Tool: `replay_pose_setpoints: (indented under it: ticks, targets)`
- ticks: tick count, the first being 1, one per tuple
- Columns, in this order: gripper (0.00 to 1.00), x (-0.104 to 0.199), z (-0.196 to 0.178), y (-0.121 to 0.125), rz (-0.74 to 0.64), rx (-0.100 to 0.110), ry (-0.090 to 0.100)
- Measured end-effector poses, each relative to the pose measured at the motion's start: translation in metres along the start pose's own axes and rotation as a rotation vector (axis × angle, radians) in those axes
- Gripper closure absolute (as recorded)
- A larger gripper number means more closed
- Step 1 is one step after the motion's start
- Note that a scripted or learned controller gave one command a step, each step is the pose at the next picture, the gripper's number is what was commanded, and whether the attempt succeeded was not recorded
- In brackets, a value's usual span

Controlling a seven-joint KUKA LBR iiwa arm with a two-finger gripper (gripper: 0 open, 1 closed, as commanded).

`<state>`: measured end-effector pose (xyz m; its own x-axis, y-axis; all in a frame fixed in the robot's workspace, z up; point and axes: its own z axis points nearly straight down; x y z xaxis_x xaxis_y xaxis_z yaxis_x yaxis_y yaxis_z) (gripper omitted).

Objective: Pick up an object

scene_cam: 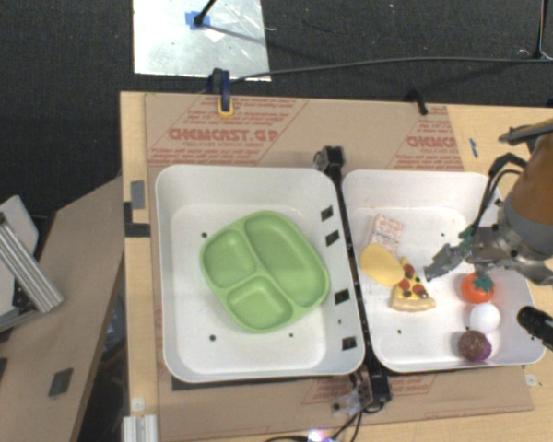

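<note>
In the right bin [424,201] lie a yellow rounded piece [381,264], a toy pizza slice [411,295], a small printed packet [386,230], a red tomato-like ball [477,287], a white ball [485,318] and a dark purple ball [474,345]. My gripper [440,267] hangs over the bin's right half, just right of the pizza slice and left of the red ball. I see nothing between its fingers. The grey arm comes in from the right edge.
The left bin [180,201] holds a green divided plate [263,270]. A black divider with clips runs between the two bins. Cardboard lies under both bins, and a clamp [222,92] sits at the far edge.
</note>
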<state>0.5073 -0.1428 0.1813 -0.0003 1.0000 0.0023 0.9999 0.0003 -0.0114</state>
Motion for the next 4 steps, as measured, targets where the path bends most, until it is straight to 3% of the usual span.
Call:
replay_pose_setpoints:
  ticks: [1, 3, 4]
  targets:
    - [0.00, 0.000, -0.006, 0.003, -0.003, -0.013, -0.003]
    - [0.00, -0.010, 0.096, 0.005, 0.000, -0.013, 0.001]
    - [1.00, -0.010, 0.081, 0.009, -0.002, -0.025, -0.002]
